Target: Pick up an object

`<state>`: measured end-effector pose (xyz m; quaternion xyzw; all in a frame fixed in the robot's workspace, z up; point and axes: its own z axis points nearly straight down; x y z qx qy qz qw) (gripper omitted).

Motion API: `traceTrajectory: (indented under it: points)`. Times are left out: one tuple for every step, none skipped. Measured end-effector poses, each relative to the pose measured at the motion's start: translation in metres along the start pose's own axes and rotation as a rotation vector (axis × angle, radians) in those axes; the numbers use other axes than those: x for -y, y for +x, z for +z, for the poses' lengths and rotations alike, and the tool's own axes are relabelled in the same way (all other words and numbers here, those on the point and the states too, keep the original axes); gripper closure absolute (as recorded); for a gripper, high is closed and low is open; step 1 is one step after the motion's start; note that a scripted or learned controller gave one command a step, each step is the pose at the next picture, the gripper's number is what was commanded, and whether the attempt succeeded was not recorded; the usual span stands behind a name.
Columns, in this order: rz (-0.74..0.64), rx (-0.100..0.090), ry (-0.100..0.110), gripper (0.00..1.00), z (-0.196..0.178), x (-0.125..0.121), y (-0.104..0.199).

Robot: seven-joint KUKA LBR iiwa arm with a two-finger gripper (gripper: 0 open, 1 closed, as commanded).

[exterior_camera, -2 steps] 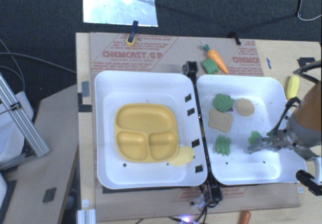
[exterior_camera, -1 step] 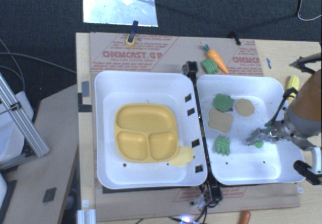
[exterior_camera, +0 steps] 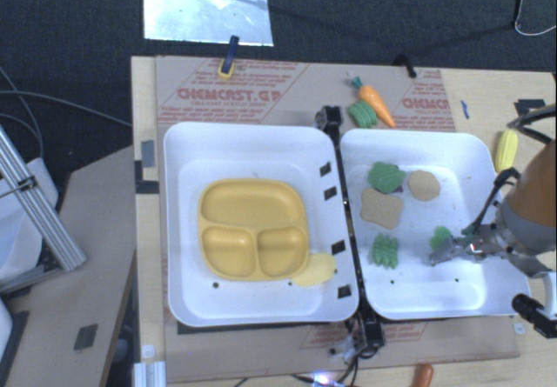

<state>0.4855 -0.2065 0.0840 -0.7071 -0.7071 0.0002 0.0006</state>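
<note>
Nearest the camera, left bin (exterior_camera: 187, 290) has a yellow tray (exterior_camera: 252, 227) plus a yellow chip (exterior_camera: 315, 269) touching its near right corner. Right bin (exterior_camera: 418, 303) holds a tan slab (exterior_camera: 381, 208), green bits and a round cookie (exterior_camera: 424, 184). Gripper (exterior_camera: 442, 253) is low at a small green piece (exterior_camera: 440, 237), so I'd say it's mid-grab. Can't tell if the fingers are apart or clamped. Next it needs a firm squeeze, then a straight lift.

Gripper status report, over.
Gripper low in right bin, beside small green piece. Nothing seen held. Green toy close by.
</note>
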Motion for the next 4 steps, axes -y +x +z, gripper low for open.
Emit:
traceTrajectory:
  points:
    - [-0.004, 0.002, -0.004, 0.0, -0.001, -0.017, 0.0]
    - [-0.005, 0.002, -0.005, 0.0, -0.001, -0.033, 0.0]
    - [-0.008, 0.002, -0.007, 1.0, -0.011, -0.033, 0.0]
    - [-0.012, -0.001, -0.006, 1.0, -0.045, -0.061, 0.082]
